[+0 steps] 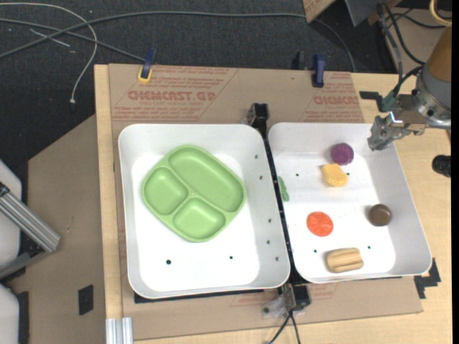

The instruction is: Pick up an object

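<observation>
Bench (86,192), left bin (136,256) with green plate (192,192), right bin (401,256) with toy foods

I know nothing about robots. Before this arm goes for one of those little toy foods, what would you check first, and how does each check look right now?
1. Things to pick lie in the right bin: ok, five pieces.
2. Pieces lie apart from each other: mostly ok; the purple piece and yellow piece sit close.
3. Gripper is near a target: ok, at the bin's far right rim, nearest the purple piece.
4. Gripper is free of any load: cannot tell.
5. Green divided plate is out of the way: ok, in the left bin.
</observation>
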You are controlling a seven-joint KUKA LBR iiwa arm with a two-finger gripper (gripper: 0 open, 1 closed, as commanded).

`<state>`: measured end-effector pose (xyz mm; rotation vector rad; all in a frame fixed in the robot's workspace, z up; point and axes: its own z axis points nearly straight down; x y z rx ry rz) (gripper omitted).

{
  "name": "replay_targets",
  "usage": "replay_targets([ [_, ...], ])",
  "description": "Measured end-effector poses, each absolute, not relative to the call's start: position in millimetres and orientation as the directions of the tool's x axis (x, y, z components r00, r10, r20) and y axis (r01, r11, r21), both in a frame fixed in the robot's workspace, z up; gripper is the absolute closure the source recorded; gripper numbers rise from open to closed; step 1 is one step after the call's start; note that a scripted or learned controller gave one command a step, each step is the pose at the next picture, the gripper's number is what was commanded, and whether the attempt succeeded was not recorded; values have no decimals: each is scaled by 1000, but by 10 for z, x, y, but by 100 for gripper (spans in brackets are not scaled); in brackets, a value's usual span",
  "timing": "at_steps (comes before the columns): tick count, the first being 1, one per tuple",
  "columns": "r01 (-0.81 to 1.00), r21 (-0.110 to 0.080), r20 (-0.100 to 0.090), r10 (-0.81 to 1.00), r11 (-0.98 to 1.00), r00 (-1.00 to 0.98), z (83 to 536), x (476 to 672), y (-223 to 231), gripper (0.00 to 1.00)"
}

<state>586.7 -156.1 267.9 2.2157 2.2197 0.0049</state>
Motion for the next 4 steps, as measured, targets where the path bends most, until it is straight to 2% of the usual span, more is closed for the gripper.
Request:
replay_targets([
  [1, 1000, -3, 3, 1000, 6, -6, 2520, 5862, -1008, 100],
  [2, 1000, -3, 3, 1000, 6, -6, 2385, 5833, -444, 100],
  [4, 1000, 0, 2, 1000, 6, -6, 2255, 5991, 562, 100],
])
